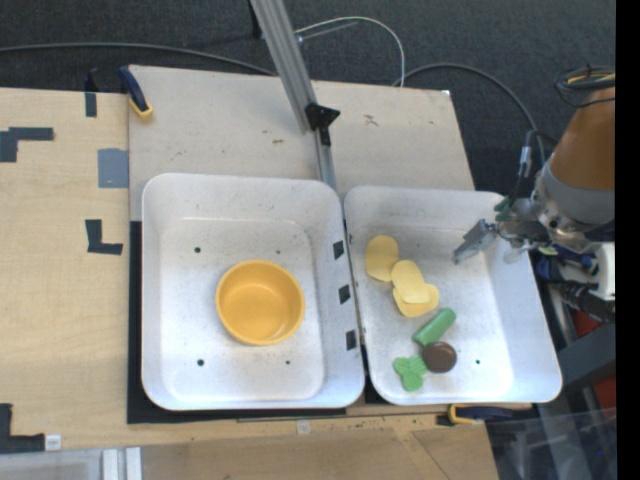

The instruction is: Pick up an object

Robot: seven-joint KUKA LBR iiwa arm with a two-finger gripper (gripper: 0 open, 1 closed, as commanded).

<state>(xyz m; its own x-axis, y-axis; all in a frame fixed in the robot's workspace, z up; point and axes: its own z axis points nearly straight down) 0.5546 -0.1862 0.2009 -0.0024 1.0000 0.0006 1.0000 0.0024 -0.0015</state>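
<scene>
Gripper (478, 240): over the right bin (520, 368), at its 2 o'clock edge; whether open or shut cannot be told, nothing seen held.
Yellow pieces (400, 278): at the gripper's 8 o'clock, apart from it.
Green cylinder (435, 326), brown ball (439, 357), green piece (409, 372): 6 to 7 o'clock.
Yellow bowl (260, 301): left bin (170, 218), 9 o'clock.

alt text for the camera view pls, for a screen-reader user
The gripper hangs over the upper right of the right bin, holding nothing, above a cluster of pale yellow pieces, a green cylinder, a brown round object and a green piece. The left bin holds a yellow bowl.
</scene>
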